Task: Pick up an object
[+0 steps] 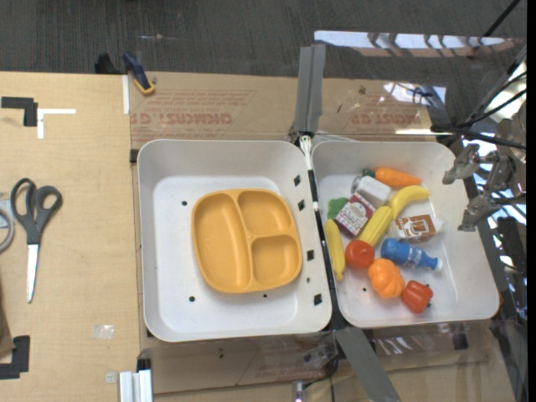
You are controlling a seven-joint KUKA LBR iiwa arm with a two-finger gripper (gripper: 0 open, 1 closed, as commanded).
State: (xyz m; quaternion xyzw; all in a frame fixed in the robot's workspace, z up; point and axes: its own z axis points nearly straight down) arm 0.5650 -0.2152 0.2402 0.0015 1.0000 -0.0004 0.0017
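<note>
The right bin [469, 304] holds several toy foods. Among them are an orange carrot [398, 177], a banana [408, 199], a corn cob [374, 224], a maroon packet [357, 214], a brown carton [416, 226], a red tomato [359, 254], a blue bottle [409, 255], an orange pumpkin [386, 278] and a red pepper [417, 295]. My gripper [466, 193] hangs over the bin's right rim, to the right of the pile. Its two grey fingers stand apart with nothing between them.
The left bin [159, 308] carries a yellow divided plate [247, 239]. Scissors [32, 216] lie on the wooden bench at far left. A blue and yellow clip [138, 74] sits at the cardboard's back corner. Metal bars run between the bins.
</note>
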